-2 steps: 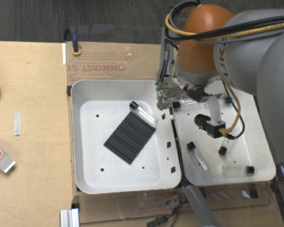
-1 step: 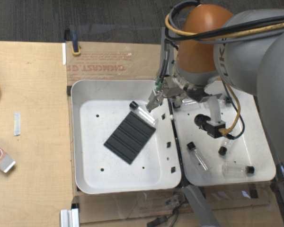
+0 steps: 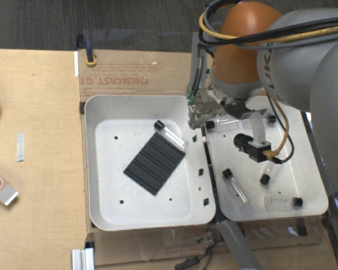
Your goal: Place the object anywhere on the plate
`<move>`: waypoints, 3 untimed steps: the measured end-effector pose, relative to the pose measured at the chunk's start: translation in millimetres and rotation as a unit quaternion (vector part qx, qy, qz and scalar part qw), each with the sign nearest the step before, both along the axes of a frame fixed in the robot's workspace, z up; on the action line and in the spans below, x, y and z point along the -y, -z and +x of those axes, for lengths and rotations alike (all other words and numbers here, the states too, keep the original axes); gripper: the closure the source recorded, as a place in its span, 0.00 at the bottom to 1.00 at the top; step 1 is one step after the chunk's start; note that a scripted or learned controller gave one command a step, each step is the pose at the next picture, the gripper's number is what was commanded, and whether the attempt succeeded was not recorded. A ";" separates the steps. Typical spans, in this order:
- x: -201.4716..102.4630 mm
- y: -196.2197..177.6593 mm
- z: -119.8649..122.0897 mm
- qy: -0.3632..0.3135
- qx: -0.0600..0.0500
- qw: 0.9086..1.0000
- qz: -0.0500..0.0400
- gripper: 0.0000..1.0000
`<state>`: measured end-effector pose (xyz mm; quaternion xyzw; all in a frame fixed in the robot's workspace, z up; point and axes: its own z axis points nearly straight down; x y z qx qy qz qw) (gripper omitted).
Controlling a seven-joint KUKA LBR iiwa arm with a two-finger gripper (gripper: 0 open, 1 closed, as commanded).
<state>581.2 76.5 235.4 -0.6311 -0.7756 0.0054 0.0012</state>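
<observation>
Bright, even light falls from overhead, and the whole scene reads clearly. The left white bin glows almost washed out along its rim, with soft grey shading in its corners. The dark ribbed plate throws barely any shadow. The orange band carries a gentle sheen on top. Under the arm the right bin looks slightly dimmer. Focus is sharp on the tan surface; the grain is mild.
</observation>
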 end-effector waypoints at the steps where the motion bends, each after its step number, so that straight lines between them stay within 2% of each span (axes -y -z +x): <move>1: 0.0 0.0 0.0 0.000 0.000 1.000 0.000 0.00; 2: 1.6 -8.1 0.5 0.000 -0.001 1.000 -0.001 1.00; 3: 1.5 -8.0 0.5 0.000 -0.001 1.000 -0.001 0.00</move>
